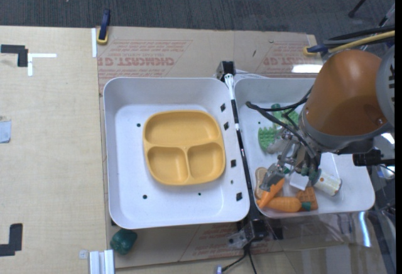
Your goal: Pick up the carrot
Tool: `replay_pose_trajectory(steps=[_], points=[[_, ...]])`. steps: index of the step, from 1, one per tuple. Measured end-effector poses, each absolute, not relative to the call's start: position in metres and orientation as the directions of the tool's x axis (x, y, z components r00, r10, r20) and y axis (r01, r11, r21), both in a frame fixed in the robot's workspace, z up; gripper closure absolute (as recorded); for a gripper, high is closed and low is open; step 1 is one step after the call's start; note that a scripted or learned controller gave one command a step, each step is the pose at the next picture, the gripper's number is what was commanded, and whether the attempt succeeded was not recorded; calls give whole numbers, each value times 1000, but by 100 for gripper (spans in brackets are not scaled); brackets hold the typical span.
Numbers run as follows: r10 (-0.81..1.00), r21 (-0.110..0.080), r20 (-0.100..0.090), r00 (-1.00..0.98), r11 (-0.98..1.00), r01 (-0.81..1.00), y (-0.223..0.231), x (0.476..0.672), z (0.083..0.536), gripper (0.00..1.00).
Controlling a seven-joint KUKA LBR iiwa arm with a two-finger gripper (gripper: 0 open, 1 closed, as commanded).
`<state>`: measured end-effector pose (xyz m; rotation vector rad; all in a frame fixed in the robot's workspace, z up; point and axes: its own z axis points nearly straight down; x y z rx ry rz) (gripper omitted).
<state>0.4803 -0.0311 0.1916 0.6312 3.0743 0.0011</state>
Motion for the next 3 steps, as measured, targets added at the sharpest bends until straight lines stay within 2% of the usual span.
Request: replay_pose_trajectory(steps=[2, 3], points=[[394, 1, -3, -919, 919, 394, -31, 480, 192, 0], [456, 1, -2, -890, 890, 456, -93, 479, 92, 0]])
